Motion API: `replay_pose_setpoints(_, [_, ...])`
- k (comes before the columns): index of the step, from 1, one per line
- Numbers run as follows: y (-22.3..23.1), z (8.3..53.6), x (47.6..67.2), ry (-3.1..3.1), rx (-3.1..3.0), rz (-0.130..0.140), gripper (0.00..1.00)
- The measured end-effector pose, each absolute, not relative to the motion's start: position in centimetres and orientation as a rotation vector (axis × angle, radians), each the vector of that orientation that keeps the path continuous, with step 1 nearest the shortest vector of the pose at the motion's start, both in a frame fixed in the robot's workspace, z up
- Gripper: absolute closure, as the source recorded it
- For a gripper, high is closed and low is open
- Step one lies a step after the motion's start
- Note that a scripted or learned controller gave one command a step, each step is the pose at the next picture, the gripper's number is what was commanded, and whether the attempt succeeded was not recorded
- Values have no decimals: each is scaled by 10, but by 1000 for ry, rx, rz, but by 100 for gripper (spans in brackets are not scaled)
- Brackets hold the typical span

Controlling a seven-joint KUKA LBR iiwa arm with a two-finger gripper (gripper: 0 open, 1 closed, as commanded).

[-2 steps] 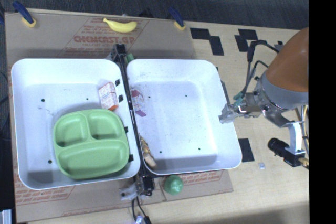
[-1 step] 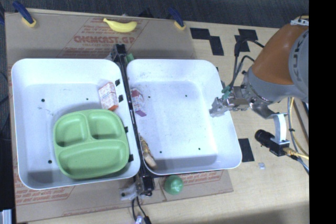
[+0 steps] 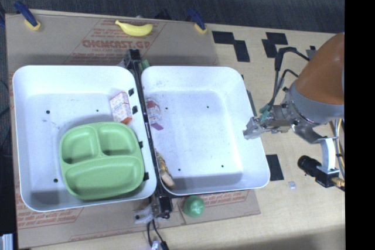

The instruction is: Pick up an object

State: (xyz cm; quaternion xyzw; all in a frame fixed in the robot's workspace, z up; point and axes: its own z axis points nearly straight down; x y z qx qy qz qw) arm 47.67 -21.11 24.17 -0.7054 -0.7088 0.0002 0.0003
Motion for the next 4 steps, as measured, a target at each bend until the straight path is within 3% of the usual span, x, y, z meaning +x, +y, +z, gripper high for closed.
replay_pose_setpoints(1, [-211, 92, 477, -2226, -2213, 0, 100])
replay_pose_setpoints(2, [-161, 92, 477, -2229, -2209, 1, 100])
replay_pose_setpoints(3, [-117, 92, 550, -2229, -2211, 0, 100])
replay_pose_setpoints(4, [-123, 233, 541, -2232, -2218, -3, 100])
